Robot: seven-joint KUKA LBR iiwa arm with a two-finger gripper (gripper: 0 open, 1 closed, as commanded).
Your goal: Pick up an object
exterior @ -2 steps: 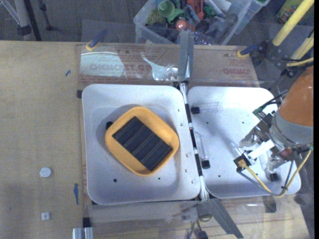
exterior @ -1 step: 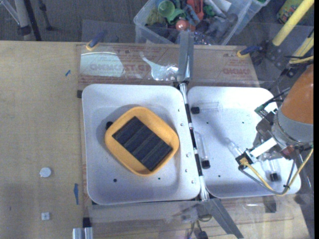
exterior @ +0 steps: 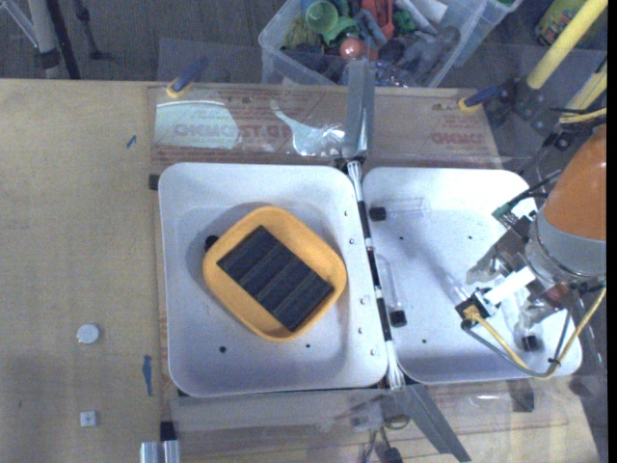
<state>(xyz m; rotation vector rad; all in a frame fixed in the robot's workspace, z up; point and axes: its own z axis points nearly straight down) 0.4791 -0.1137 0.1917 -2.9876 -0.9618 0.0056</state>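
A yellow, rounded-square object (exterior: 274,272) with a black ribbed top lies tilted in the middle of the left bin (exterior: 183,355). My gripper (exterior: 511,302) hangs low over the right part of the right bin (exterior: 424,220), far from the yellow object. The wrist's orange band (exterior: 583,196) and grey body cover the gripper from above. A yellow cable (exterior: 501,345) loops below it. I see nothing held in the gripper.
A clear tub of mixed toys (exterior: 386,17) stands behind the bins. A metal divider (exterior: 359,114) rises at the back between the bins. A small grey disc (exterior: 88,334) lies on the wooden bench at left.
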